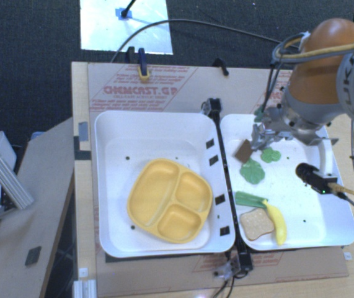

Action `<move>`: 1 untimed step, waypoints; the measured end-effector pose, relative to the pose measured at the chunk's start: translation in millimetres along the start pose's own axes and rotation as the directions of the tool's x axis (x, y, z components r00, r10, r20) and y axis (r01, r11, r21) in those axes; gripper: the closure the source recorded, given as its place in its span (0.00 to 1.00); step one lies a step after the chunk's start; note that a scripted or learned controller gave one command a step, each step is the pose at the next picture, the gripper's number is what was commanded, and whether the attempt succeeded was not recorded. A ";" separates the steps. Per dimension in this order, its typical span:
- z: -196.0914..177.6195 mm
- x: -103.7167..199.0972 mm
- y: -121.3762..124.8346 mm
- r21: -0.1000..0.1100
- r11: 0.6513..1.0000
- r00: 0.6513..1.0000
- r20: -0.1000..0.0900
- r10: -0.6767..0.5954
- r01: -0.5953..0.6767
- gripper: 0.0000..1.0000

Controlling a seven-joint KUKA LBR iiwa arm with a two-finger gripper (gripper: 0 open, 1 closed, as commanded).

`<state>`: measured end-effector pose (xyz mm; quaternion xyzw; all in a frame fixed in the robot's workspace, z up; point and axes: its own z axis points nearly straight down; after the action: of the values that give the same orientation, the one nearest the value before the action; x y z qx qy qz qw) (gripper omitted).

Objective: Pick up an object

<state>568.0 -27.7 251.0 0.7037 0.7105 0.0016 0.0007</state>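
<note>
Pincer [262, 135] is low over the back of the right bin [338, 228], just beside a brown block [243, 151]; can't tell its state from up here, the wrist hides it. I'd go for the block; looks stiff and light, so take it across its narrow sides. Green bits [252, 172] near it look soft and floppy; banana [278, 223] and toast [256, 224] sit at the front. Left bin has a yellow tray [170, 200].

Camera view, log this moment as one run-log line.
arm: over right bin | gripper: above brown block | held: nothing seen | left bin: yellow tray
</note>
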 end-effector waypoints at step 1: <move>11.9 45.3 5.9 0.002 1.000 1.000 0.000 0.001 -0.001 1.00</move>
<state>573.5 17.7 239.2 0.7039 0.7103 0.0009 -0.0002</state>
